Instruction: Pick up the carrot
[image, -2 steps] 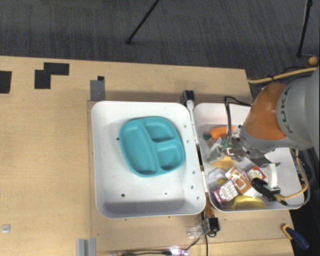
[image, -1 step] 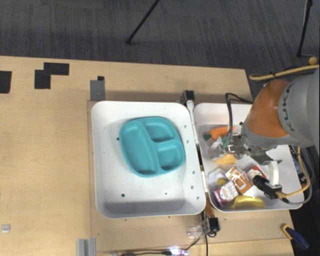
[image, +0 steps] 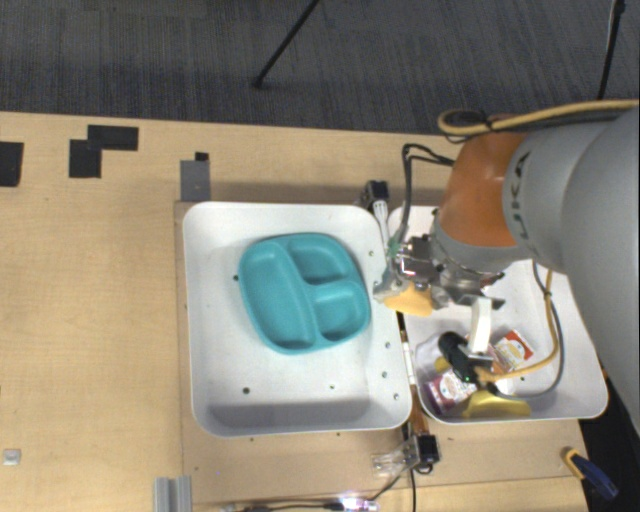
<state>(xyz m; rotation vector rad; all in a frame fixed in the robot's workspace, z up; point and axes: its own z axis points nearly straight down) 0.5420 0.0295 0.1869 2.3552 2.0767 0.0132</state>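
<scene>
My gripper (image: 403, 280) hangs over the left edge of the right bin (image: 565, 330), close to the wall it shares with the left bin. A small yellow-orange piece (image: 417, 301) lies right under the gripper, partly covered by it. I cannot tell whether this piece is the carrot or whether the gripper touches it. The grey arm with its orange band (image: 485, 195) covers much of the right bin's back half.
A teal divided plate (image: 303, 290) lies in the left bin (image: 215, 330). The front of the right bin holds a red-and-white packet (image: 511, 351), a purple thing (image: 450, 390) and a yellow thing (image: 497, 405) packed close together.
</scene>
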